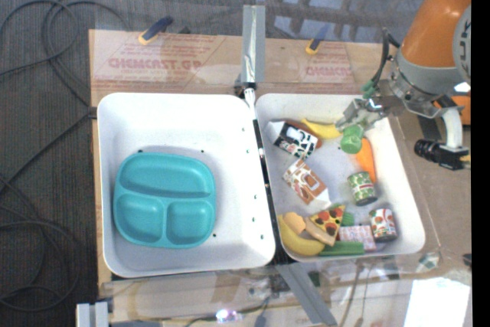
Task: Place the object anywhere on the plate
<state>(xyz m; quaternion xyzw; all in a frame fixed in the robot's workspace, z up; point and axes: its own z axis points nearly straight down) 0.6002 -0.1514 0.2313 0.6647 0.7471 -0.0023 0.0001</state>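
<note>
The gripper (pixel 360 112) hangs over the far edge of the right bin (pixel 409 199), just above a small green object (pixel 351 139) beside the carrot (pixel 368 157); whether it grips I cannot tell, and the plate (pixel 164 199) waits in the left bin (pixel 111 134), while this toy looks light, stiff and smooth, best pinched across its middle.

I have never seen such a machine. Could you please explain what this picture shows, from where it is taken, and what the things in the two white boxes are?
One camera fixed above a bench looks down at a slant. The orange and grey shape on the right is a robot arm; its gripper hangs over the far edge of the right bin. I cannot tell whether it holds anything. That bin contains toy food: a banana, a carrot, a pizza slice, small cans, little cartons and a green piece right by the gripper. The left bin holds a teal plate with three compartments. The job is to put one object on that plate.
</note>
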